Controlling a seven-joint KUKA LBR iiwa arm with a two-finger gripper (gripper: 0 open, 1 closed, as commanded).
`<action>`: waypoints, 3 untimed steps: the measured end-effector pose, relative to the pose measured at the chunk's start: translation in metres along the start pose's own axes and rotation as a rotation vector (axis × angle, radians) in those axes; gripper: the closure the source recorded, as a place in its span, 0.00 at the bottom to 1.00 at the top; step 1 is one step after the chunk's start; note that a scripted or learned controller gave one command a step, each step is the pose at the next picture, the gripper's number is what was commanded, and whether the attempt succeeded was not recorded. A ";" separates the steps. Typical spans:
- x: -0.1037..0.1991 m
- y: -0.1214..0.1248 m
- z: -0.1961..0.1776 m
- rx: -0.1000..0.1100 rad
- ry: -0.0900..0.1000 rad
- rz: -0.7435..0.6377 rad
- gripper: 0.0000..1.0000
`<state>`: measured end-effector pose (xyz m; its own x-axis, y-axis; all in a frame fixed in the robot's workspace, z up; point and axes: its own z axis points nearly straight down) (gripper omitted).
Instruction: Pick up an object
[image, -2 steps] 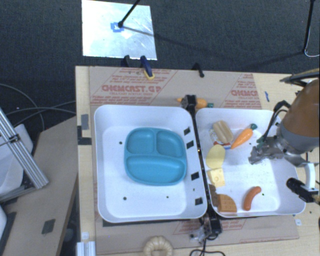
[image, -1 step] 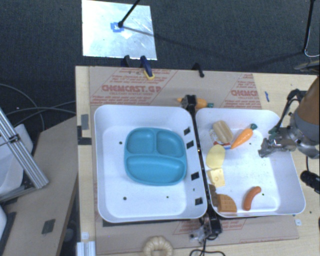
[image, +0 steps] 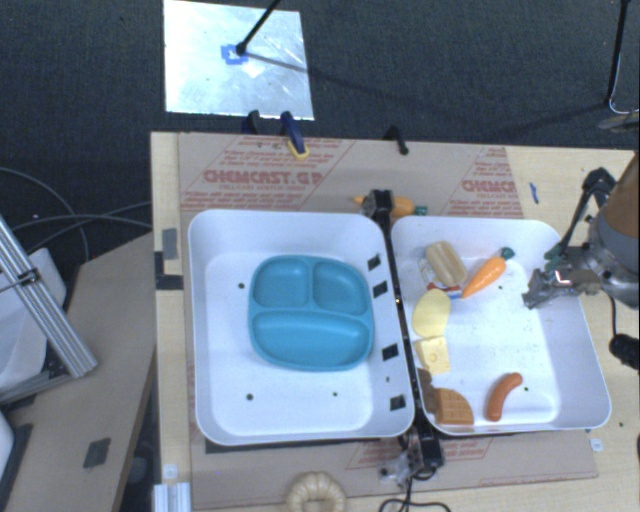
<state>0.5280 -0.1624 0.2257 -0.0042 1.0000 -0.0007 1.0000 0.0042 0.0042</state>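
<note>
The right bin (image: 575, 345) holds several toy foods: a tan bread roll (image: 445, 264), an orange carrot (image: 485, 274), a pale yellow slice (image: 432, 313), a yellow cheese piece (image: 434, 353), a brown waffle (image: 451, 407) and a reddish sausage (image: 502, 396). My gripper (image: 545, 288) hangs at the right side of this bin, to the right of the carrot and apart from it. Nothing shows between its dark fingers. Whether they are open or shut is not clear from this angle.
The left bin (image: 215, 300) bears a blue divided plate (image: 308, 311). A yellow toy (image: 400, 207) lies behind the bins on the cardboard. A beige ring (image: 316, 493) sits at the front edge. Clamps line the divider between the bins.
</note>
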 end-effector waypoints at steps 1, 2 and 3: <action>0.061 0.007 -0.008 0.001 0.003 -0.007 1.00; 0.115 0.011 -0.015 0.001 0.003 -0.007 1.00; 0.168 0.016 -0.014 0.002 0.003 -0.006 1.00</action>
<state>0.5432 0.0060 0.2400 -0.0107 0.9999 0.0021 0.9999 0.0107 0.0020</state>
